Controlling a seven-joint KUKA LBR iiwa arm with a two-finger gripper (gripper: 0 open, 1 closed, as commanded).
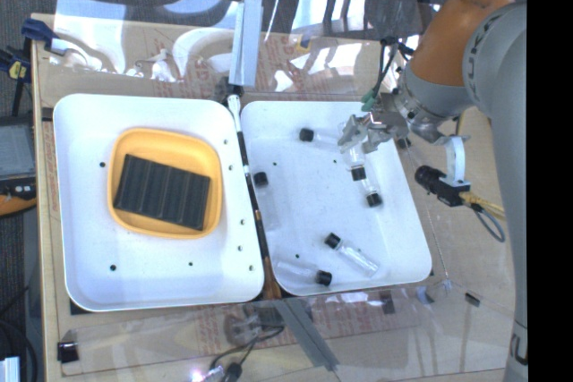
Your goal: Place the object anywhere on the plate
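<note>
Plainly, the work has barely begun. The two-finger gripper [361, 139] hangs low over the upper right part of the shallow white right-hand bin [405, 192], and its metal tips sit so close to a small clear vial with a black cap [357, 164] that I cannot tell whether the jaws are spread, pressed together or pinching the vial; the glare and small size hide the gap. No object is seen lifted clear of the bin floor.

Just below that vial lies a second clear tube with a black cap [372, 197]. Further out, a small black cap or stopper [306, 136] rests near the bin's upper left, and another black piece [260, 179] lies against its left wall. Toward the near edge sit a longer clear vial with a black cap [347, 251] and one more black-capped tube [315, 276].

Beyond the gripper, the grey arm with its orange band [452, 31] reaches in from the right.

The shallow white left-hand bin [81, 264] holds the yellow rounded plate [121, 201], and on it lies a dark ribbed rectangular block [166, 191]. The vials are all well apart from the plate, across the divide between the bins.

As I judge it, everything remains: securing one vial, lifting it, carrying it across to the left bin and setting it on the plate.
</note>
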